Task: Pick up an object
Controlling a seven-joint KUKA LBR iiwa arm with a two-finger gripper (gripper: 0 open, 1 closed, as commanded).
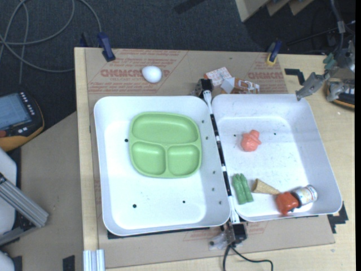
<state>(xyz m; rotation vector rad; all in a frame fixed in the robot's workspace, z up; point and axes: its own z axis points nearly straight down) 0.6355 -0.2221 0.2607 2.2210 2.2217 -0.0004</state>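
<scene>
A dark grey carpeted floor (pixel 141 10) fills the top of the scene, with a thin cable (pixel 39 4) looping across its upper left. A pale wooden bench (pixel 62 151) bears a brown cardboard sheet (pixel 175 64) printed with red lettering, held at its far edge by two blue clamps (pixel 105 45).

On the cardboard two shallow white bins sit side by side, their inner edges touching. The left bin (pixel 113 202) holds a light green divided plate (pixel 166 144) with three compartments, lying in the bin's far half. The right bin (pixel 316 145) holds a pink lumpy toy (pixel 250 140) near its middle. Along its near edge lie a green ridged piece (pixel 243 188), just beside it a tan cone (pixel 264 187), and then a small jar with a red cap (pixel 295 200) lying on its side in the near right corner.

Beyond the bins, a white egg-like object (pixel 151 73) rests on the cardboard, and crumpled wrappers (pixel 228 81) lie near where the bins meet. A handheld controller (pixel 17 114) sits at the left edge.

The gripper (pixel 338 66) appears at the far right, outside the right bin's far corner and well apart from everything in it; whether it is parted or closed cannot be told.
</scene>
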